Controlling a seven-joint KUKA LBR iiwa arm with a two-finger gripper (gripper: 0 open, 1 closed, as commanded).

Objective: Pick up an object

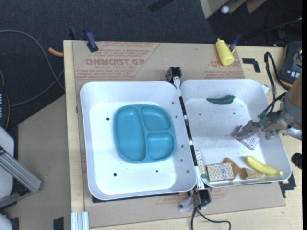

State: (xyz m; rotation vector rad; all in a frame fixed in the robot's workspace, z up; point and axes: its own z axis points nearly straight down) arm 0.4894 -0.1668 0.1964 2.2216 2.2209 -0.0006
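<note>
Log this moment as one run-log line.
gripper: low in right bin | fingers: at a small packet, grasp unclear | banana: near corner | blue tray: left bin

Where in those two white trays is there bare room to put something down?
Left bin: the white margin around the blue plate. Right bin: the floor between the green pepper and the cracker packet. Crowded: its near right corner, by the banana and pincer.

I see the bench point(144, 61), topped with printed cardboard, bearing two shallow white bins side by side: the left bin point(96, 109) and the right bin point(211, 87), their inner edges touching. A yellow bottle point(224, 52) lies on the cardboard behind the right bin, with a blue clamp point(89, 40) at the far left edge.
</note>
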